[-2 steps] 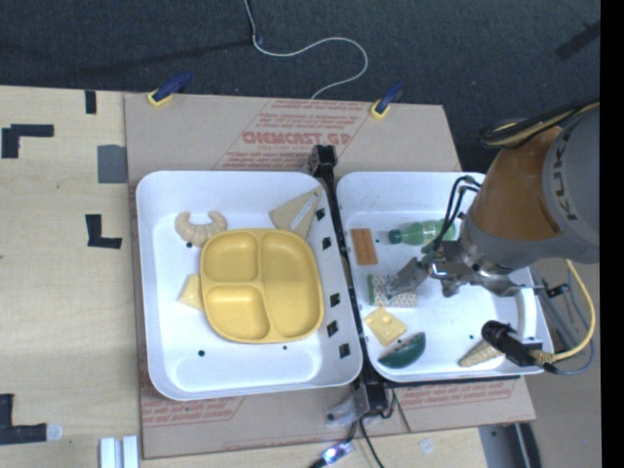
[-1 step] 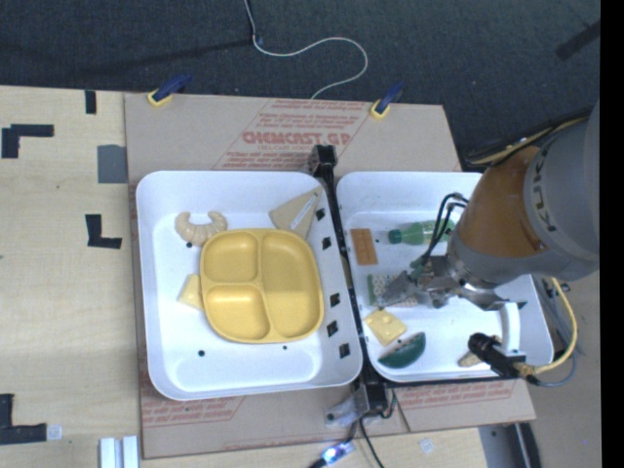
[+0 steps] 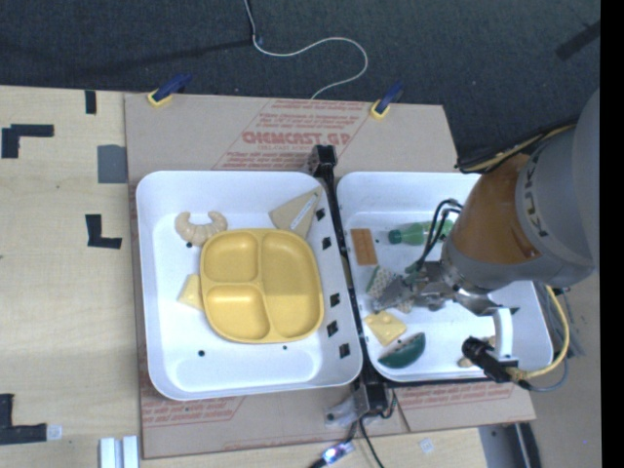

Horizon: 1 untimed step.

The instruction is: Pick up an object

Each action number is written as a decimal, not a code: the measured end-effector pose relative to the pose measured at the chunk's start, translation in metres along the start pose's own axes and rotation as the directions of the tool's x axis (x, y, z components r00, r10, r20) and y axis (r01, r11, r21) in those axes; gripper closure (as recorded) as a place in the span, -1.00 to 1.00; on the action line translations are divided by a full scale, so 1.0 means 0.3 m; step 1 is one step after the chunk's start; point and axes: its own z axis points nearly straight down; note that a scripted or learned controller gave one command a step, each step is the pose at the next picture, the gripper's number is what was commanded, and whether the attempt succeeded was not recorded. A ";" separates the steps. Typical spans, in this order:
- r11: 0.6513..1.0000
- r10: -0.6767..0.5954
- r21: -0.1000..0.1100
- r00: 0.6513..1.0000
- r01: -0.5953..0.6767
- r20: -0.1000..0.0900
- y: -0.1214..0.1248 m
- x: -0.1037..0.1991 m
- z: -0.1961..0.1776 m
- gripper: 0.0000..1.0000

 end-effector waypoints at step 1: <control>1.000 0.000 -0.002 1.000 0.000 0.000 0.002 0.001 -0.038 1.00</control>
